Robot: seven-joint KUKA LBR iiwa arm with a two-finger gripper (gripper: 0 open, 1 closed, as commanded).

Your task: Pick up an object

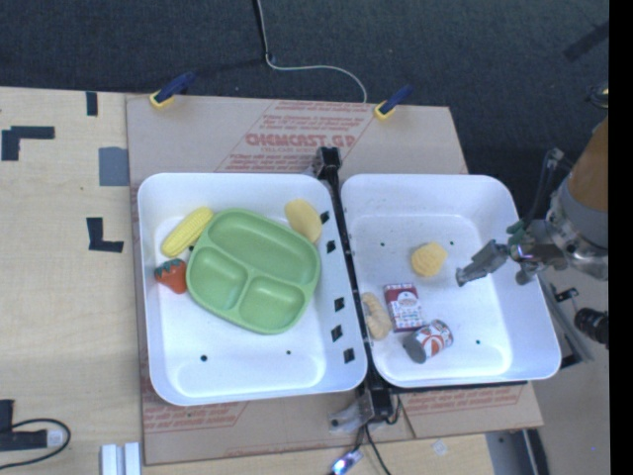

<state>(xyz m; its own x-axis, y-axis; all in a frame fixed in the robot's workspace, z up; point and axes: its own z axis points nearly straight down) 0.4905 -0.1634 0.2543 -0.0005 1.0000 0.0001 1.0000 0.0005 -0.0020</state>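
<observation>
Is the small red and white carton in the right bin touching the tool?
Apart. The camera view shows bare white bin floor between the carton and the tool, which sits over the right bin near its right side.

Arm [584, 216] is mostly grey metal with an orange band up top, some green bits near the wrist, thin dark cables running alongside, and slim grey fingers [482, 263].

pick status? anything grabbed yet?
Done: nothing lifted. The gripper sits over the right white bin, its jaws holding nothing. In hand: an approach at most. Left: the whole grasp; the round yellow toy, small red-and-white carton and red-and-white can lie in the bin.
</observation>
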